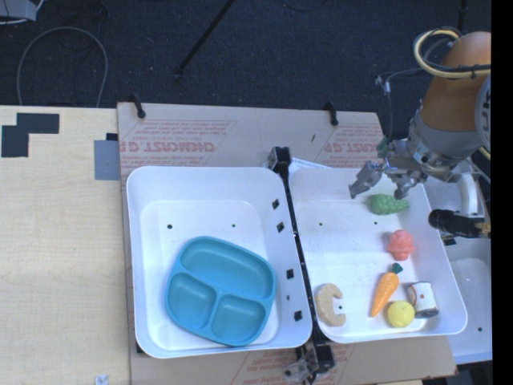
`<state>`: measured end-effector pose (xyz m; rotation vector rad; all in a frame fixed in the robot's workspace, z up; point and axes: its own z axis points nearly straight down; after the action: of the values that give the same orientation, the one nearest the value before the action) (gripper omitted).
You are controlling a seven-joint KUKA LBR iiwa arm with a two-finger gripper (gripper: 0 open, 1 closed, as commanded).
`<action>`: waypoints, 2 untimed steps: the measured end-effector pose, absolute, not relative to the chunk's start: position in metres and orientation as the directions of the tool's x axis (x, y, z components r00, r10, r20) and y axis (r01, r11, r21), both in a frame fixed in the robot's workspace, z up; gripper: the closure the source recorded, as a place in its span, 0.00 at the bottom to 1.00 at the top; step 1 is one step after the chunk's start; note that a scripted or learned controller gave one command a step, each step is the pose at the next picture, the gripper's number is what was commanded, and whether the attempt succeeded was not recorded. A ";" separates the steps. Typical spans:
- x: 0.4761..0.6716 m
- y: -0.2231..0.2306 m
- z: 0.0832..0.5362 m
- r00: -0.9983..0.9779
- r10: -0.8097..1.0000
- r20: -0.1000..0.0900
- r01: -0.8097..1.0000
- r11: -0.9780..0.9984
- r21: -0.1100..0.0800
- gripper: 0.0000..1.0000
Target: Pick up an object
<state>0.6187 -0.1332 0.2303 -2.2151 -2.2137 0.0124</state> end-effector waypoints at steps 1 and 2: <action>0.621 -0.133 0.237 -0.001 1.000 0.000 1.000 0.001 -0.001 0.00; 0.617 -0.140 0.176 0.001 1.000 0.001 1.000 -0.001 -0.009 0.00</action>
<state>0.6168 -0.1403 0.1762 -2.2172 -2.2155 0.0084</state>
